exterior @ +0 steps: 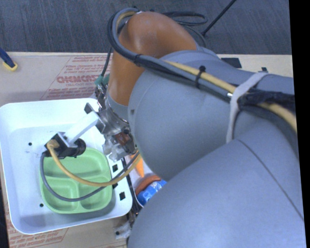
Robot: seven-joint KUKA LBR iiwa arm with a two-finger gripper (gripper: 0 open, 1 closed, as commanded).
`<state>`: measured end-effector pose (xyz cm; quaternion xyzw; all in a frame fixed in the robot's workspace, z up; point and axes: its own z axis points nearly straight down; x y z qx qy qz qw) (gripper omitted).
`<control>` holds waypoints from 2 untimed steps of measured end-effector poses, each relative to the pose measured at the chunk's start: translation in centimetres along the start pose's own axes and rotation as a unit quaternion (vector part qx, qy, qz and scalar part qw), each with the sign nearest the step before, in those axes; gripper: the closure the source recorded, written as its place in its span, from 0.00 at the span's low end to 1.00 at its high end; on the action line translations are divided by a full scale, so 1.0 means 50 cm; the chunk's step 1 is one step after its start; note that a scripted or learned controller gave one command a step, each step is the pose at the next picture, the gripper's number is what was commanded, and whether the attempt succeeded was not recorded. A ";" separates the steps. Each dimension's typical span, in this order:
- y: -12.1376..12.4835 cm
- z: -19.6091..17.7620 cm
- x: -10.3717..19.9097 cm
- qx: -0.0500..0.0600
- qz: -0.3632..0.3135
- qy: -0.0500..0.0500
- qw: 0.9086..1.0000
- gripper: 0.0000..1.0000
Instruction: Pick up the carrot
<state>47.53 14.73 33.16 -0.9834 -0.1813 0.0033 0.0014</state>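
Tool (117, 142) hangs just beside a smooth, round-cornered green compartmented tray (92, 165).

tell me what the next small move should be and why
Probably nudge the gripper toward the view's right. It hangs at the edge of the left bin by the green tray, while an orange sliver, likely the carrot, peeks out under the arm further right.

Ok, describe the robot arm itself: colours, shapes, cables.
The arm has bulky, rounded grey segments, with a glossy orange band above the wrist. Black and yellow cables run along its outside, cinched by a white strap. The gripper is a small silver metal assembly.
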 end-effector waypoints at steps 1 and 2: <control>0.094 0.166 -0.035 0.000 -0.060 0.000 0.998 1.00; 0.158 0.281 -0.021 0.001 -0.314 0.000 0.949 1.00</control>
